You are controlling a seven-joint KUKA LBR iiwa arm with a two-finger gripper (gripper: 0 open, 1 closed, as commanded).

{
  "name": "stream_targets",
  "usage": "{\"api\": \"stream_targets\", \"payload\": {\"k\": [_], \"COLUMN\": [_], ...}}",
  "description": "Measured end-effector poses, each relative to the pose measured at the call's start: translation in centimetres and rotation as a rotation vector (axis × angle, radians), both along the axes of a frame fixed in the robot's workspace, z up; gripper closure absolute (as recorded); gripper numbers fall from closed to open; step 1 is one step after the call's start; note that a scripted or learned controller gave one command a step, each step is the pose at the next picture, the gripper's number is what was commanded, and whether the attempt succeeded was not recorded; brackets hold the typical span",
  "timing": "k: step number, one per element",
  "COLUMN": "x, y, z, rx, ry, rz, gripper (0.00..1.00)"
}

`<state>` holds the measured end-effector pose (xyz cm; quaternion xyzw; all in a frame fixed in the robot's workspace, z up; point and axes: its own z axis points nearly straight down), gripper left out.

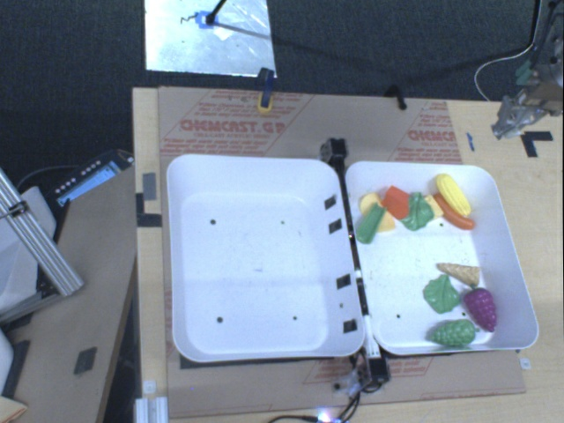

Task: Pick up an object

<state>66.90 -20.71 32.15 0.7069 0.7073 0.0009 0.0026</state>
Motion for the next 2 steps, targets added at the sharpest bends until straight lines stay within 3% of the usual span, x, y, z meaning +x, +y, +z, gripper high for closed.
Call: {"api": "stream_targets", "payload": {"k": [2], "x": [0.0], "y": [0.1], "z": [8.5], "rx": [0.000], "ry": [-0.003], "rz": [0.005], "gripper": [1.00]}}
